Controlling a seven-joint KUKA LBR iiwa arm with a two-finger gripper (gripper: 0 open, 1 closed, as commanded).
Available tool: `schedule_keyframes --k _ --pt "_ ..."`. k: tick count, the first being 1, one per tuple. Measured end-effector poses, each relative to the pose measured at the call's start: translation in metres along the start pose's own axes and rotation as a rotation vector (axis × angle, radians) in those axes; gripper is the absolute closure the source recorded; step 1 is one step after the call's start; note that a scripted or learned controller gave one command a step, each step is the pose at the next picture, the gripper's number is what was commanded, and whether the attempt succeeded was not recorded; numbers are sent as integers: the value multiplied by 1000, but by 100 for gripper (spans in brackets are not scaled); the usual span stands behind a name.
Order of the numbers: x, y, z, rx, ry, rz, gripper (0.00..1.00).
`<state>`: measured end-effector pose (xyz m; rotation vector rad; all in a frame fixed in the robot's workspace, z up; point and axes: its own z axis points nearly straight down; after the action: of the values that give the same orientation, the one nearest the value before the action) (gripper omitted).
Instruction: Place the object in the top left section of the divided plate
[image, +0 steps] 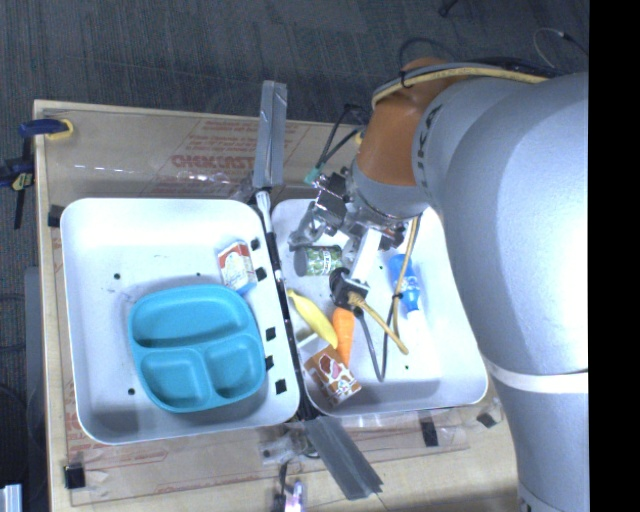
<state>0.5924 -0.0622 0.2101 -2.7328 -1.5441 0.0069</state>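
Gripper (318, 232) hangs over the right bin (440, 375) above a can (320, 262), finger state indeterminable, apparently positioned for picking; plate (195, 345) lies at nine o'clock.

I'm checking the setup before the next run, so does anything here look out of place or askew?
One thing: a small red-and-white carton lies tilted in the left bin, beside the blue divided plate rather than on it. The banana, carrot and other items sit jumbled in the right bin under the end effector.
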Motion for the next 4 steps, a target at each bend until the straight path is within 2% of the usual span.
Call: schedule_keyframes --k 1,2,3,4 --pt "22 -87 21 4 -3 72 100" --pt "11 -141 21 2 -1 -658 100" --pt "11 -141 21 1 -1 -657 0" --pt "18 -141 -74 -2 -1 -629 0"
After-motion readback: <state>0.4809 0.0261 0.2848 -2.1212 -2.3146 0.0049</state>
